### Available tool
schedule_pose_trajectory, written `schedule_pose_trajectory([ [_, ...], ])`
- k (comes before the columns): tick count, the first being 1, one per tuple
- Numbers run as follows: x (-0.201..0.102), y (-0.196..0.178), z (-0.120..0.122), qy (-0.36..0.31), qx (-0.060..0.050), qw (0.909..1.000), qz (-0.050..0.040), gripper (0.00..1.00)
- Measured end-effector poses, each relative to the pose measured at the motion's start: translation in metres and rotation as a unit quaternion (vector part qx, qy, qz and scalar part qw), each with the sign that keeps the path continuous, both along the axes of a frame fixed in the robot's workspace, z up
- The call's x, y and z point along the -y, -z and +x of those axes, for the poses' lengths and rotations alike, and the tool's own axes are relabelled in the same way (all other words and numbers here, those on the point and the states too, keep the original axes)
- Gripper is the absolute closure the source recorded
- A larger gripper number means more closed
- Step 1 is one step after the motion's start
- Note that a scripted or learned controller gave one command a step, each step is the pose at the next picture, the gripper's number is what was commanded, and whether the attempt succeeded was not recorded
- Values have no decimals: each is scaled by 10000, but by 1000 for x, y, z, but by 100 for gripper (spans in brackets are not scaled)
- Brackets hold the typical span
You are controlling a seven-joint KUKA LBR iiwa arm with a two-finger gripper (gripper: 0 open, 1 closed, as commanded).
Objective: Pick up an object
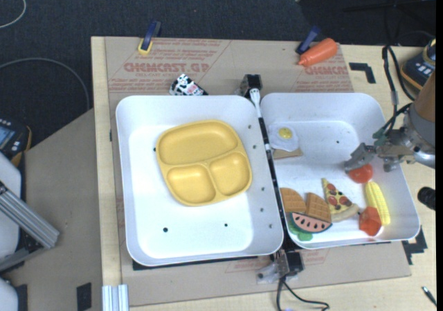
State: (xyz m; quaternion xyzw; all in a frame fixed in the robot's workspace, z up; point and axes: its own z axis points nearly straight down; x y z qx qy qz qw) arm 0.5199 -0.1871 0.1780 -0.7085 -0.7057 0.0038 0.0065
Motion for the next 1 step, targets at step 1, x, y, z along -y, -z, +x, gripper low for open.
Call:
schedule_pose_trajectory([
  [1,0,-7,3,-19,71,10000,-18,0],
])
